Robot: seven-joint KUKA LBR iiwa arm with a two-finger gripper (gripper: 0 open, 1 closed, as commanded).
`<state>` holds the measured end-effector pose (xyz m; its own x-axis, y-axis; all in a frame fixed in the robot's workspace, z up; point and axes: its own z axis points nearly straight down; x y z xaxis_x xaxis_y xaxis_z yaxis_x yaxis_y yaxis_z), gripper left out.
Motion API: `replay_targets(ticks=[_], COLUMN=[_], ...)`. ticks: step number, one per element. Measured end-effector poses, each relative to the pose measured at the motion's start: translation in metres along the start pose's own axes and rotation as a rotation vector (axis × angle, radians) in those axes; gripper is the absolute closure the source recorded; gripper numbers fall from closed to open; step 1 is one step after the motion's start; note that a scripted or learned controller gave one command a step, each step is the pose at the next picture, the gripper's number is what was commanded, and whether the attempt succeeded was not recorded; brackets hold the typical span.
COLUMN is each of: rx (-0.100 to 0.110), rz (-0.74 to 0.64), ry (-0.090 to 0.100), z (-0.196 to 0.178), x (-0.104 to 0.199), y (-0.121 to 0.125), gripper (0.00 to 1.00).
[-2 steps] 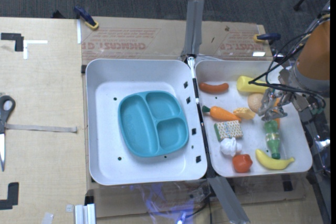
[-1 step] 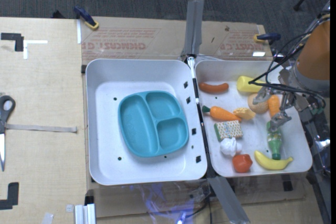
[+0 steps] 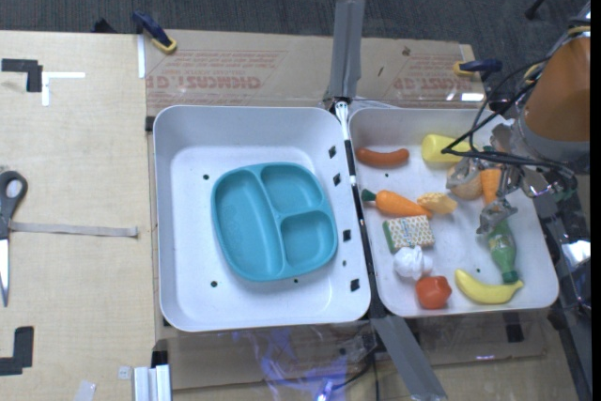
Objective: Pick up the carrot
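The carrot is orange with a green stem end pointing left. It lies in the right bin near the left wall, just below a red sausage. My gripper hangs over the right part of that bin, about a hand's width to the right of the carrot and apart from it. A small orange piece sits right at the gripper's upper part. The arm's orange band is above it at the right edge.
The right bin also holds a yellow item, a tan piece, a cracker, a white garlic, a red tomato, a banana and a green bottle. A teal divided plate lies in the left bin.
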<state>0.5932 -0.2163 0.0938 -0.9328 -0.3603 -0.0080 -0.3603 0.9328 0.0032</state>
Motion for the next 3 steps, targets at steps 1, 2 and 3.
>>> replay_targets(ticks=[1,2,3], rx=[-0.009,-0.001,0.004], rz=[-0.172,-0.033,-0.036], ry=[0.001,-0.001,-0.005], z=[0.0,0.0,-0.011], x=[-0.004,0.015,0.013], y=[0.005,0.007,0.006], gripper=[0.0,0.0,1.0])
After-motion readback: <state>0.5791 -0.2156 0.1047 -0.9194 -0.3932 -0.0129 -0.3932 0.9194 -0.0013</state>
